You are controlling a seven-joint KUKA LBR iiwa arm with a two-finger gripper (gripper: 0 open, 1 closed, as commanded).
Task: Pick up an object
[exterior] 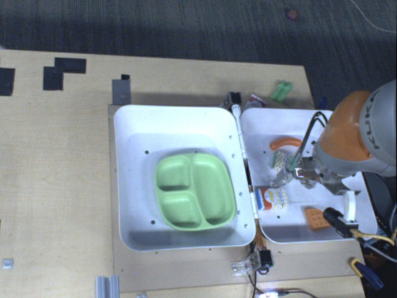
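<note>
The tool (286, 174) hangs low in the right bin (366, 200), reaching in from the right under the arm's orange band (345, 132); from where I stand I cannot tell how its tips are set, as they blur into the clutter beneath. Right under it lies a small patterned packet (281, 161), and just beside that a red and white packet (272, 198) near the bin's left wall. An orange curved piece (284, 143) sits a little further back, and an orange waffle-like block (314, 218) lies toward the front. The packets look light and soft, likely to crumple or slip, so a pinch across the narrow middle seems best. In the left bin (133, 166) rests a green divided plate (194, 190), stiff and broad. A green toy (281, 91) lies on the tabletop (56, 185) behind.
</note>
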